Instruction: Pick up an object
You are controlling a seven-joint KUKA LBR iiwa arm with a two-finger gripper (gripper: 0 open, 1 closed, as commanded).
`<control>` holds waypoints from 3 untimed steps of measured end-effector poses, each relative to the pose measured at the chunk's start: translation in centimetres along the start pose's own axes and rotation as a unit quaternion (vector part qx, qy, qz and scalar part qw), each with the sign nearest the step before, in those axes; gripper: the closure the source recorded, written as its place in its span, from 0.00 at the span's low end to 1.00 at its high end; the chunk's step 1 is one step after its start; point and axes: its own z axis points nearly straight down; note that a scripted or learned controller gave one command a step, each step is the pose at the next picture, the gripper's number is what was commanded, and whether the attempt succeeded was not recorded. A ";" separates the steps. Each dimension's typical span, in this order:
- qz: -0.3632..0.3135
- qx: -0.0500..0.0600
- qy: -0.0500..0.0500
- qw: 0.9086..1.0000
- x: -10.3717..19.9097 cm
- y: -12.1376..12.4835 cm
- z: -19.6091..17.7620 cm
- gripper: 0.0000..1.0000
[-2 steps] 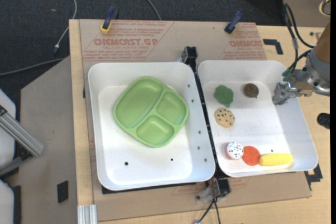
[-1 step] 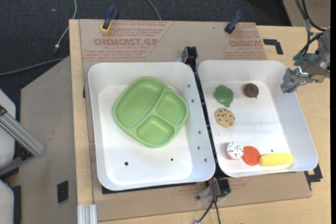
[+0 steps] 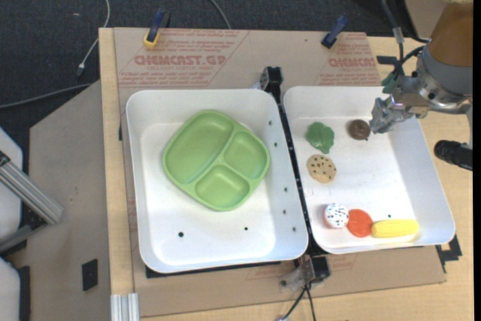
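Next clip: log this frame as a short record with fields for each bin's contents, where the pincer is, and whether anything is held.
left bin: green divided plate, lying flat
right bin: green broccoli-like piece, brown round piece, spotted cookie, white dotted die, orange round piece, yellow piece
pincer: over the right bin's far side, just right of the brown round piece
held: nothing visibly between the fingers
finger state: cannot tell
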 end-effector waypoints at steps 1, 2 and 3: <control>0.001 -0.003 -0.002 1.000 5.6 2.1 0.1 1.00; 0.001 -0.003 -0.001 1.000 9.8 3.6 0.6 1.00; 0.000 -0.003 -0.001 1.000 14.4 5.0 2.0 1.00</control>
